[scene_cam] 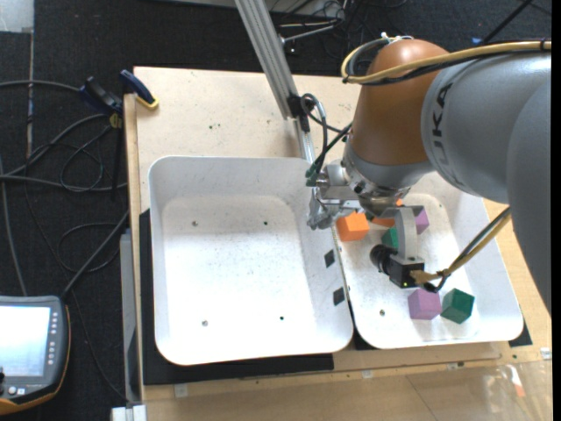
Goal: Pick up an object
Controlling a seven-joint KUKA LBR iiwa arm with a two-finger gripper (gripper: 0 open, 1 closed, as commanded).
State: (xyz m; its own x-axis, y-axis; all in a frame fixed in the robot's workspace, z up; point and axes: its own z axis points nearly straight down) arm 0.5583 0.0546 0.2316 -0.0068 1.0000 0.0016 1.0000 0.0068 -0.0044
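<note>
My gripper (321, 210) hangs low over the left edge of the right bin (495, 327), close to the rim it shares with the left bin (159, 235). An orange block (352, 226) lies just to the right of the gripper, touching or nearly touching it; the wrist hides the contact. A purple block (424, 304) and a dark green block (458, 305) rest side by side in the right bin's near part. Another purple block (420, 220) and a bit of a green piece (392, 236) peek out from under the wrist.
Two small flat black squares (330, 258) (340, 296) lie along the rim between the bins. A slanted aluminium pole (267, 46) rises behind the bins. A blue and yellow clamp (131, 89) sits at the bench's far left corner.
</note>
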